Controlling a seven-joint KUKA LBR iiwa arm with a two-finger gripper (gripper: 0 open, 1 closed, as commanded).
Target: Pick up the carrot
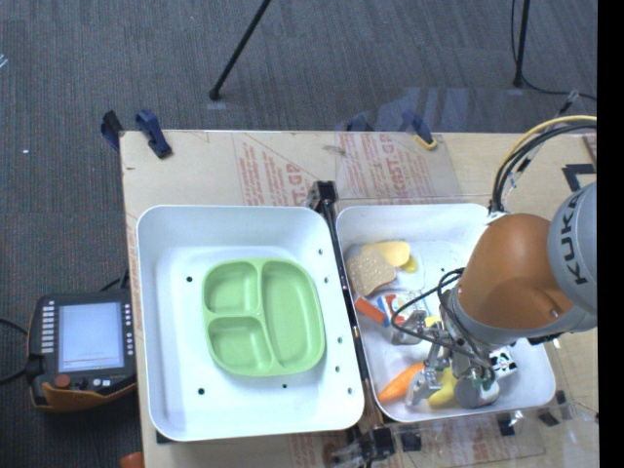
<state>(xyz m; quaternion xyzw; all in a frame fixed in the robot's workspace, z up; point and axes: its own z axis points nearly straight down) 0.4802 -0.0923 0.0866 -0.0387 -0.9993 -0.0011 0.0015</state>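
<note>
One teach pendant at the frame's left edge, off the bench. Two white bins side by side. Left bin holds one green divided tray, three compartments. Right bin holds the clutter: one slice of bread upper left, one pale yellow item touching it, one small orange-red piece below the bread. One carrot at the bin's lower left, lying tilted, near the front wall. Gripper is down just right of the carrot; can't tell if the fingers are apart or together, or whether they touch it. One arm, orange band covering the bin's right half.
</note>
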